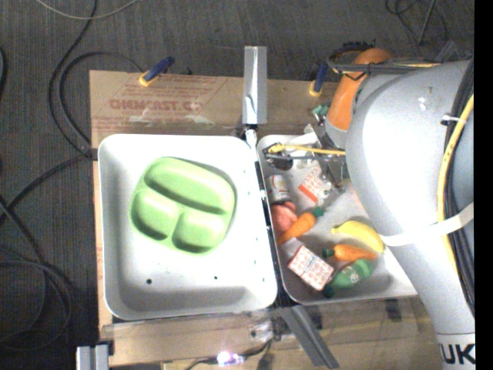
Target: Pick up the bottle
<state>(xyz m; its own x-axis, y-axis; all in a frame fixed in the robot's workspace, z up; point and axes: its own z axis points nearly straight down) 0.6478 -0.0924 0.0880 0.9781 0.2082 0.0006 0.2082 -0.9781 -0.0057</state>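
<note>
The green sectioned tray [183, 205] is lying in the left bin [115, 284]. Right of that tray, the green bottle [348, 276] is resting near the right bin's front, untouched. The gripper [327, 177] is working farther back among clutter; grip unclear. Approach seems underway; reaching the bottle comes next.

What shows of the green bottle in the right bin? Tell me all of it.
The green bottle lies on its side near the front of the right bin, plastic-looking, with a pale label patch. Its darker end points at the red-and-white carton, seemingly touching it; a small carrot lies along its far side.
</note>
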